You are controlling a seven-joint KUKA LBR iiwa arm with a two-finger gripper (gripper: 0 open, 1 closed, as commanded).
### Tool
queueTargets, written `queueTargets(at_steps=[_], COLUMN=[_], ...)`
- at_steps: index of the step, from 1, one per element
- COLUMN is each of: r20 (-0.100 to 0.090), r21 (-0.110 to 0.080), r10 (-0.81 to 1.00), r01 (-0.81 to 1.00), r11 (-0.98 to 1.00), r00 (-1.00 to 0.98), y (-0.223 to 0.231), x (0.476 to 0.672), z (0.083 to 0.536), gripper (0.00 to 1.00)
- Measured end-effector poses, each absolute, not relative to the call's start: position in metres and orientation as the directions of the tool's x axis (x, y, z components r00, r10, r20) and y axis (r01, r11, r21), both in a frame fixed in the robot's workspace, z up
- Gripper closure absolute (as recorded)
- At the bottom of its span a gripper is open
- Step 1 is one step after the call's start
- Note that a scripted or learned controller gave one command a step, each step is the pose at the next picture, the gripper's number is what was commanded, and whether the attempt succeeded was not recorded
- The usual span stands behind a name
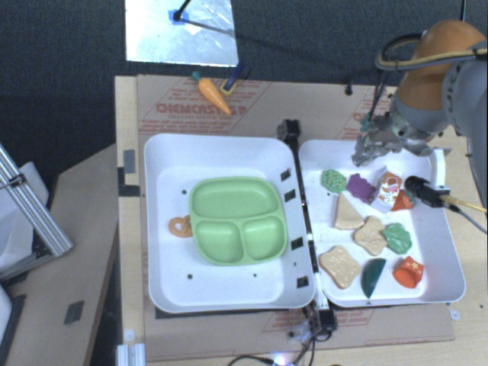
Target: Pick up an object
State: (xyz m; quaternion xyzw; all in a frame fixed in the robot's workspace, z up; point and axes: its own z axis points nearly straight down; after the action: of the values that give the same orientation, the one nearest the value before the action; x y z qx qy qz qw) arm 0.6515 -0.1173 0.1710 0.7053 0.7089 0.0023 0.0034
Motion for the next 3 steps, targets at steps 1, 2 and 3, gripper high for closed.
queueTargets(at_steps=[1,2,3], r20=[-0.001,0.001,0.003], r21=[0.008,0.003,-0.001], r10=[1.000,1.000,1.000], r01=[1.000,1.000,1.000], r11=[0.006,0.010,0.010], r00=[-0.006,-0.010,-0.010], y=[-0.118,-0.068,-0.009], x=[0.653,0.646,0.630], z=[0.226,0.235,0.224], gripper=[1.00,1.00,1.00])
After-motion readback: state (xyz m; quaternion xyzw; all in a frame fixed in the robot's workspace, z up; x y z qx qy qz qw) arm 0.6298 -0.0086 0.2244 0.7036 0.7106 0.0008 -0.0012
